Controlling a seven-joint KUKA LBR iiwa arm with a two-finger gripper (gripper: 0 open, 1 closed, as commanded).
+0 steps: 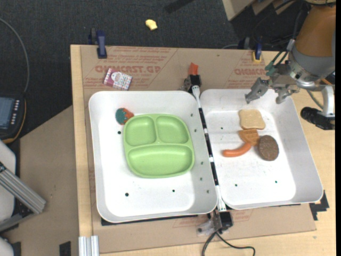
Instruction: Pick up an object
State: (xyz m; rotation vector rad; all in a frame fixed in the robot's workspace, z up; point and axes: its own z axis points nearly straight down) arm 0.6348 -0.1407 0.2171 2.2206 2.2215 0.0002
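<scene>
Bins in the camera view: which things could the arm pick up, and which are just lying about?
Pick-up candidates:
- bread slice
- orange wedge
- sausage
- brown patty
- green divided plate
- small red-and-green item

Lying about, outside the bins:
- packet
- yellow scrap
- blue clamps

The gripper hangs open above the bread slice.

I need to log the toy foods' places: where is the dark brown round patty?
The dark brown round patty lies in the right white bin, right of the orange sausage, below the tan bread slice.
</scene>
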